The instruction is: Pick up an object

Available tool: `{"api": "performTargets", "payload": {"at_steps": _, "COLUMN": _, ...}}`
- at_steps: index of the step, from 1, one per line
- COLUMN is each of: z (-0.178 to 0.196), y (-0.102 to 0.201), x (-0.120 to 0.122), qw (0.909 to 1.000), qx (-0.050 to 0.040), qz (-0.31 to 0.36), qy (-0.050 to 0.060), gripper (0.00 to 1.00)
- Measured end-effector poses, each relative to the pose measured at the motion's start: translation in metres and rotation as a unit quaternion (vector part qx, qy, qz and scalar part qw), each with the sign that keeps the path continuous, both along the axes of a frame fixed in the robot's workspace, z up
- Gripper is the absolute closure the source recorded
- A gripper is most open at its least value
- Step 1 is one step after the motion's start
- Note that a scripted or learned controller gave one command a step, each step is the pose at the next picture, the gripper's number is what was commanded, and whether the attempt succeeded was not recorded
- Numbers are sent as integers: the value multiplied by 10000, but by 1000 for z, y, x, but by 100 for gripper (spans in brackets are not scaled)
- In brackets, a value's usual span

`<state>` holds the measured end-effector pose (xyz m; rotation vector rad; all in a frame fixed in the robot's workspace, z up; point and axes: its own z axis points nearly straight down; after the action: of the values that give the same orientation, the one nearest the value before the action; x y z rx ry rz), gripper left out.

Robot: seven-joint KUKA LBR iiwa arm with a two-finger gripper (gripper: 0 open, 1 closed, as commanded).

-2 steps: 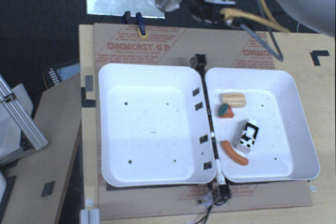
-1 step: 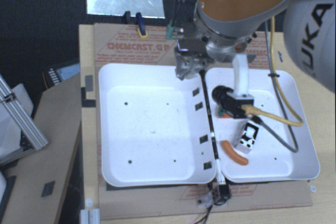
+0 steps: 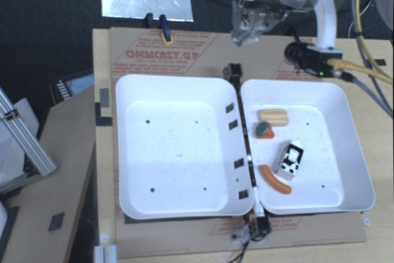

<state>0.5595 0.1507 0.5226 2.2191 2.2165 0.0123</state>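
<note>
Camera view: two white bins sit side by side on the worktop point(image 3: 74, 151). The left bin point(image 3: 175, 148) holds nothing to pick. The right bin point(image 3: 335, 132) carries four small things, all toward its left half: a tan bread roll point(image 3: 274, 117) near the top, a red strawberry point(image 3: 265, 130) with a green cap just below and left of it, almost touching, a black-and-white carton point(image 3: 290, 159) lying tilted further down, and an orange sausage point(image 3: 275, 179) just below the carton, slanting down to the right.

The claw point(image 3: 246, 26) hangs high above the far edge of the worktop, above the seam between the bins, well apart from every object. From this angle I cannot tell how far it is spread, and nothing is seen in it.

The task is judged barely begun: the approach comes next. A good choice would be the carton or the roll, since each has flat sides to close on. The roll sits close to the strawberry, so coming down there risks nudging both. The carton and sausage are also close; the grip should align across the carton's short width. Descend straight, centred, and close only once low enough.
</note>
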Motion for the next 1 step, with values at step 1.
{"api": "performTargets", "payload": {"at_steps": 1, "z": -3, "y": -17, "x": -76, "qw": 10000, "qx": -3, "qz": 25, "qy": 47, "gripper": 100}}
